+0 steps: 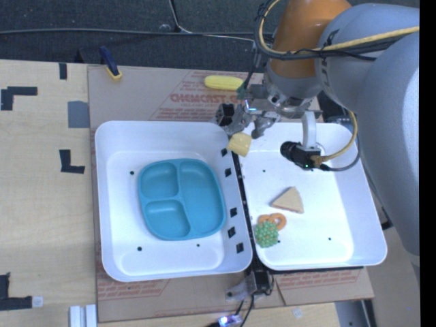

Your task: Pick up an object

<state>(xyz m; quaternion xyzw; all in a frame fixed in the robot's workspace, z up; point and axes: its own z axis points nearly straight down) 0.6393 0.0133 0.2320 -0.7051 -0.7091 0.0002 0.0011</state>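
Camera view looks down at a slant on two white bins side by side on the surface. The hand (pixel 246 125) hangs over the divider between them, near the far end, with a small pale yellow block (pixel 239 144) right beneath its tips. The block appears to sit between the fingers, but the metal parts above it blur together, so I cannot tell whether the hand is pinching it or merely poised around it.

The block looks like a toy food piece, probably light and rigid or slightly foamy; its smooth skin may slip, so a grip across its two flatter sides, near the middle, seems safest. Its long axis, as far as the view allows, runs roughly across the divider, tilted a little, with one corner pointing toward the left bin (pixel 109 182). Being so close to the rim, it could catch on the bin wall if it slides.

In the right bin (pixel 354 237) lie a tan wedge (pixel 289 200), its point aimed away from the camera, and a green bumpy ball (pixel 267 234) touching an orange ring (pixel 275 219). A blue compartment plate (pixel 181 199) rests in the left bin. A yellow banana-like toy (pixel 223 82) lies on the cardboard beyond the bins.
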